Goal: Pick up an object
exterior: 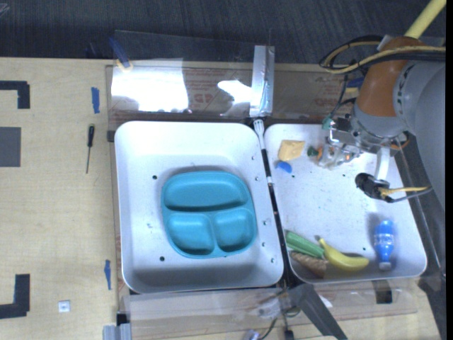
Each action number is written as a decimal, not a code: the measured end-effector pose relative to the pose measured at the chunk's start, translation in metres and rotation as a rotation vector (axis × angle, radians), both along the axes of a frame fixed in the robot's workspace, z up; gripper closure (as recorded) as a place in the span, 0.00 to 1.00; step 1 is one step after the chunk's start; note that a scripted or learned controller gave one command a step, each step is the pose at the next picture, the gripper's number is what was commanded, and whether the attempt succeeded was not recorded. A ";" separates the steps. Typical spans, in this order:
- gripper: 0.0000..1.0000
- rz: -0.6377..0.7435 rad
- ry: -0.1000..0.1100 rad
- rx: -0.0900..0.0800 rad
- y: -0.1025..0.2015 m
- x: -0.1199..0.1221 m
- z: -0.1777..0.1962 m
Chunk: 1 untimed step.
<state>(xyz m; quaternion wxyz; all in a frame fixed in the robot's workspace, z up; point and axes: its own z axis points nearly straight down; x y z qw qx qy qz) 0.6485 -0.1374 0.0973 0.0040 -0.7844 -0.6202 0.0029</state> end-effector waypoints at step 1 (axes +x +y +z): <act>1.00 -0.017 -0.007 -0.003 -0.042 -0.055 0.042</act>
